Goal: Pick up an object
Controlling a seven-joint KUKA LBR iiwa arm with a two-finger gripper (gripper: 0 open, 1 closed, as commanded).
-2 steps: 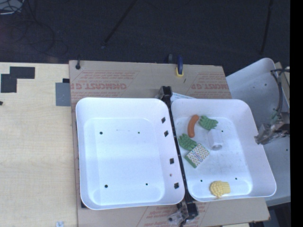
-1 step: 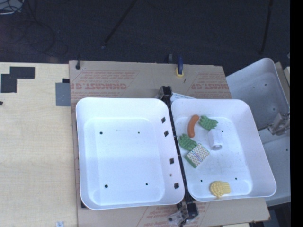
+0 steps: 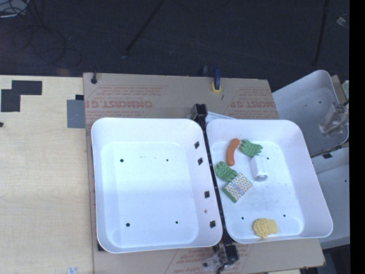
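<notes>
2 bins sit side by side, left bin (image 3: 108,181) and right bin (image 3: 302,176). In the right bin lie 6 things: a sausage (image 3: 231,151), 2 leafy pieces (image 3: 250,148) (image 3: 224,171), a can (image 3: 259,168), a patterned block (image 3: 237,187) and, nearer the front, a corn cob (image 3: 264,228).

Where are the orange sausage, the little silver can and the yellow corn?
orange sausage (image 3: 231,151), camera view, middle of its body
silver can (image 3: 259,168), camera view, its side
yellow corn (image 3: 264,228), camera view, centre of its bumpy top

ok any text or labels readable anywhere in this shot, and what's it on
Red print on the brown board under the bins, upper left part: mirrored or upside down, letters not legible for sure.
Red print on the same board, upper right part: cut off by the right bin, not legible.
Red print on the board's front edge: too small to read.
Patterned packet in the right bin: too blurred to tell any text.
</notes>
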